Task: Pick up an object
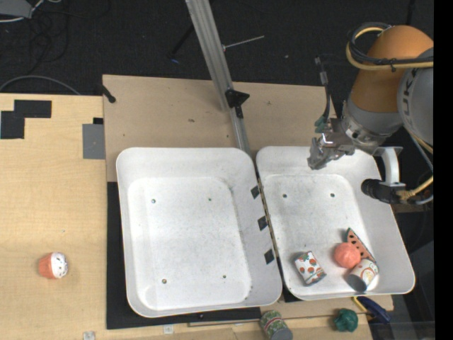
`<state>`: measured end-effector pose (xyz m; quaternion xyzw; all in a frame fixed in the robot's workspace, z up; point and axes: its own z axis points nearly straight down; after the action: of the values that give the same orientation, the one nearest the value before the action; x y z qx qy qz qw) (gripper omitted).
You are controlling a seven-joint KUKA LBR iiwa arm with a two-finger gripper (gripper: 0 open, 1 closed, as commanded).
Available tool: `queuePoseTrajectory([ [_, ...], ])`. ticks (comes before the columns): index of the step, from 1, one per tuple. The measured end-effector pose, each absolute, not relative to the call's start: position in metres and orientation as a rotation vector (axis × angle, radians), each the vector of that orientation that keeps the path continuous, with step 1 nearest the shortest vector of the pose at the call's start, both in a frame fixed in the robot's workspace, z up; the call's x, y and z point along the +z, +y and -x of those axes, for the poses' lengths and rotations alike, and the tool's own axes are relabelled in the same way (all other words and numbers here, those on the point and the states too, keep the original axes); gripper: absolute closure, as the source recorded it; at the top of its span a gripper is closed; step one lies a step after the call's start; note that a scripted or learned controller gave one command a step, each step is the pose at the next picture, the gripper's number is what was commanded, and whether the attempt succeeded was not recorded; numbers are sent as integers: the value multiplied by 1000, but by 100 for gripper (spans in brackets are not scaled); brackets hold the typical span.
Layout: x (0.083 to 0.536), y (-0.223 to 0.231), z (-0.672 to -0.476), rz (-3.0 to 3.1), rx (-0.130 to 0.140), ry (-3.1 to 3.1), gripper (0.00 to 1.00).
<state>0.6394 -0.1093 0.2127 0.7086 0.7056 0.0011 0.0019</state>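
1. Hanging over the far edge of the right bin [396,232], the claw [322,154] has nothing in it that I can see. I cannot tell how wide it is open.
2. I think the job is at its start. No toy has been picked up yet.
3. The toys sit in the near corner of the right bin, well apart from the claw. There is a red ball [346,254], a white cup with red spots [309,268], a small can [362,274] and a wedge that looks like a watermelon slice [358,244].
4. Next, the claw should move to the near side, go down over one toy, and close on it. The ball touches the can and wedge, so the spotted cup may be easier.
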Motion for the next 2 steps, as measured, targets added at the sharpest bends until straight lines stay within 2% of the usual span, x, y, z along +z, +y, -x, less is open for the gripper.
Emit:
queuePoseTrajectory([
  [1,219,-110,-640,-2226,-1,2217,100],
  [2,211,-62,-621,-2222,-3,2228,100],
])
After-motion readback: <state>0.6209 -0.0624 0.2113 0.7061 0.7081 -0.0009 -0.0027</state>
